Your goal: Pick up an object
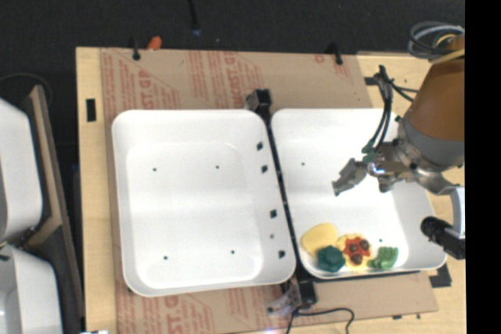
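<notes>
Yellow obj (318, 235) | teal (329, 259), red (358, 247), green (383, 256) beside | right bin (329, 137)

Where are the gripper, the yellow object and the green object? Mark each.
gripper (345, 180): camera view, at its fingertip end above the right bin.
yellow object (318, 235): camera view, middle of its top face.
green object (384, 256): camera view, middle of its body near the bin's front edge.

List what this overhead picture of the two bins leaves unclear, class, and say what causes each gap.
- Pincer, camera view: small and blurred, so its opening can't be judged.
- Arm: cut off by the right side of the picture.
- Toys in the right bin: the yellow piece, teal piece, red piece and green piece lie huddled together, too small to identify or tell whether they touch.
</notes>
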Robot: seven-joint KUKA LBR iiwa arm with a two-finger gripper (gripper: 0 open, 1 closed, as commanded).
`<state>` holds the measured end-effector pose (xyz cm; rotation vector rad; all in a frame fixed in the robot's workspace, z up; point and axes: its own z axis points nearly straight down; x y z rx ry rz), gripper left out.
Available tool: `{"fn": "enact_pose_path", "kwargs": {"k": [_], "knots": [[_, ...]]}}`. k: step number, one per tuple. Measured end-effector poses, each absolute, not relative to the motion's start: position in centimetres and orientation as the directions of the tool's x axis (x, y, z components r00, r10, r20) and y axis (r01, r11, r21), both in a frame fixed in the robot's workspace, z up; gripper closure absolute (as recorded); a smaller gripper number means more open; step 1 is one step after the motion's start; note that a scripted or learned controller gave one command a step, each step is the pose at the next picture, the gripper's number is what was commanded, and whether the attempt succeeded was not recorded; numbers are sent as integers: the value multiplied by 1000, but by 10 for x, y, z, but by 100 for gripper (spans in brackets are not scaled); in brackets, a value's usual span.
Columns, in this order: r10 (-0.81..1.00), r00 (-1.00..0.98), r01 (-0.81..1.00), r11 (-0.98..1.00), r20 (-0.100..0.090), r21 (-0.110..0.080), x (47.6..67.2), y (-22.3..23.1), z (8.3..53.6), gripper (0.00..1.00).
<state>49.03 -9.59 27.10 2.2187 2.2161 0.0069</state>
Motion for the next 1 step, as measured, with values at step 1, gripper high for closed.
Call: {"fn": "enact_pose_path", "kwargs": {"k": [1], "knots": [[1000, 1, 1000, -1, 0, 1, 490, -95, 268, 0]]}}
